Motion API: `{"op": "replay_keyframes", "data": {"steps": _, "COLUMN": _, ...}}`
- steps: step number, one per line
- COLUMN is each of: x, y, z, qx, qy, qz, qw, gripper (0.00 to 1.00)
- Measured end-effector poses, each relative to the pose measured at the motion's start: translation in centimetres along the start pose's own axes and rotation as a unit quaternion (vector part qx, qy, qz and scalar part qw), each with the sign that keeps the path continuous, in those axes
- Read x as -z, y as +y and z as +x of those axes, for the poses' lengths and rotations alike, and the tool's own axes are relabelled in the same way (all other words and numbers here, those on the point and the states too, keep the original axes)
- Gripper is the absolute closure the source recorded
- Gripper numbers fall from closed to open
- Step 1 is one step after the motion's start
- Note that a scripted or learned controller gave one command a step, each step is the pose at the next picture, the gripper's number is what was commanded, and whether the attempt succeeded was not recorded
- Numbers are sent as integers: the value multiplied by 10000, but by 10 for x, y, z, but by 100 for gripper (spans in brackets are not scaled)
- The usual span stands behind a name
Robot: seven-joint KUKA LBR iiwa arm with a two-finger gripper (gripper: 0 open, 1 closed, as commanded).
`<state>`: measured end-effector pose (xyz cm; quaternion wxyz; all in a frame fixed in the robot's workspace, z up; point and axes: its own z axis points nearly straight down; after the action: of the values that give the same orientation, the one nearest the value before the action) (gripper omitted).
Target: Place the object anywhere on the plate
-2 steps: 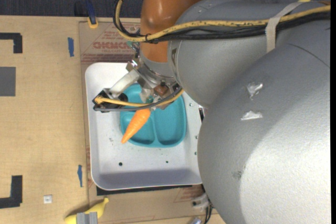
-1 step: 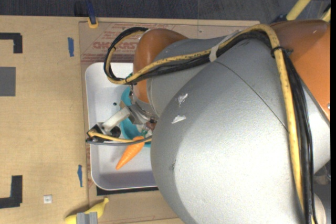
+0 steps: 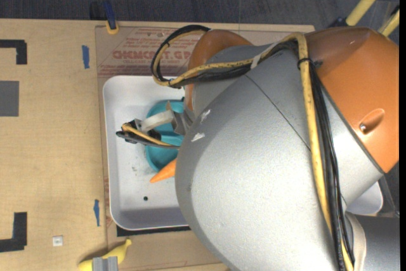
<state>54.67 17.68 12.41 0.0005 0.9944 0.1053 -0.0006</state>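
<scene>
Left of the white bin (image 3: 114, 155) we see the brown cardboard bench top (image 3: 51, 136), with black tape marks at its far-left edge and short strips of blue tape (image 3: 85, 56) just beside the bin's left wall. A teal plate (image 3: 154, 154) lies inside the bin, toward its right half. The orange object (image 3: 163, 172), tapering to a point that aims left, sits in the bin at the plate's lower edge, touching it; we cannot tell whether it rests on the plate or just beside it. The gripper (image 3: 181, 124) hangs over the bin's right half above the plate, and we cannot tell whether it is wide, narrow or holding anything. The grey arm (image 3: 266, 162) covers the bin's right side, its orange band (image 3: 361, 92) well to the bin's right.
</scene>
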Motion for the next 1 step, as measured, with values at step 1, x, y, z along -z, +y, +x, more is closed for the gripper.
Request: {"op": "replay_keyframes", "data": {"steps": 1, "x": 76, "y": 16, "z": 13, "qx": 63, "qy": 36, "qz": 2, "qw": 10000, "gripper": 100}}
